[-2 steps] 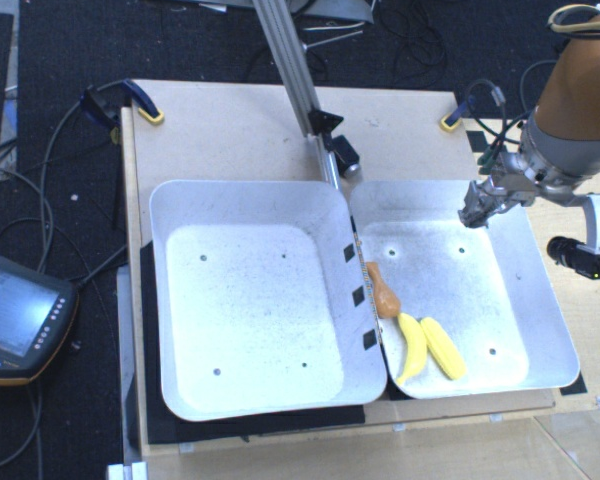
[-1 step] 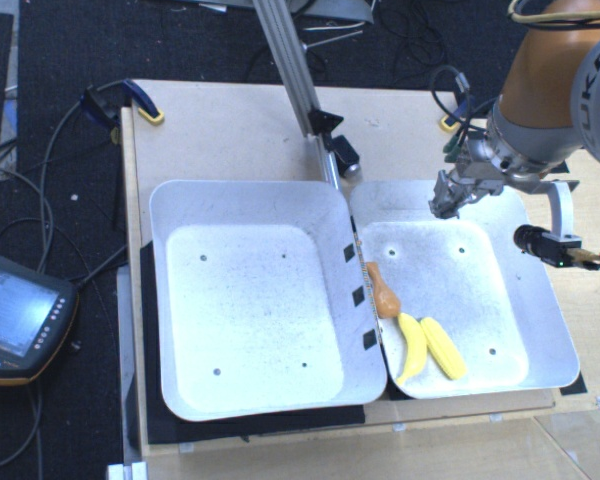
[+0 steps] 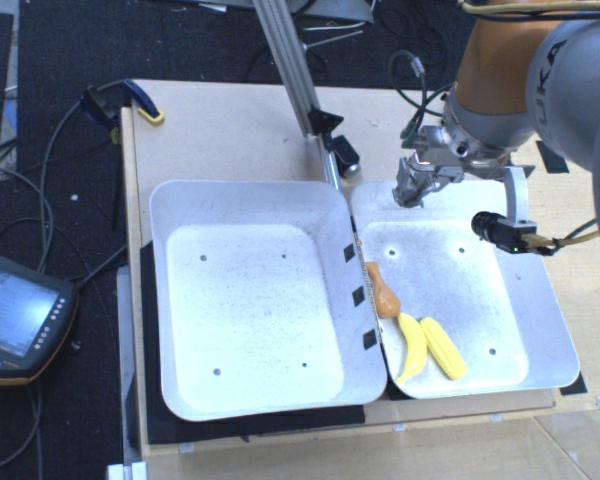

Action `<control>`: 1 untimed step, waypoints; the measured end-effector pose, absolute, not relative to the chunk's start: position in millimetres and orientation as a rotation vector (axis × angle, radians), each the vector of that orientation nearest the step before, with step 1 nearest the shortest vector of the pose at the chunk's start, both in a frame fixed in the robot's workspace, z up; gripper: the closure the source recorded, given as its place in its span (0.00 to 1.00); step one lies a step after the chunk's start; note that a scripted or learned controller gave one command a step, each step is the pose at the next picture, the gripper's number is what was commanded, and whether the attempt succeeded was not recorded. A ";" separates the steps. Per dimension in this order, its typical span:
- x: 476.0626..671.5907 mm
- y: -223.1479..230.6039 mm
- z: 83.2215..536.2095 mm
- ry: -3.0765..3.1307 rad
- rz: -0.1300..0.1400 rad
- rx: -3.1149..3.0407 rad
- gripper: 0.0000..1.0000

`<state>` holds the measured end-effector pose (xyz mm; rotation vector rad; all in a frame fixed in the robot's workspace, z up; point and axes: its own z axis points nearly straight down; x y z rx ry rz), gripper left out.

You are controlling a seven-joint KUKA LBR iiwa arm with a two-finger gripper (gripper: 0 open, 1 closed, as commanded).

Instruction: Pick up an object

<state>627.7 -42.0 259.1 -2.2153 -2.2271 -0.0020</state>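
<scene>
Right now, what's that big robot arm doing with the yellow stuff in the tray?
The arm's gripper hangs above the far edge of the right bin, with nothing between its fingers. Its job is to pick something up, and that is not done yet. A banana, a yellow corn cob and an orange pear-shaped toy lie in that bin near its left side. The left bin sits beside it.

Robot lab: bench [image 3: 230,128], cables [image 3: 50,168], teach pendant [image 3: 20,318]
</scene>
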 end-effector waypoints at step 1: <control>640.7 7.7 263.3 -2.226 -0.002 -2.216 1.00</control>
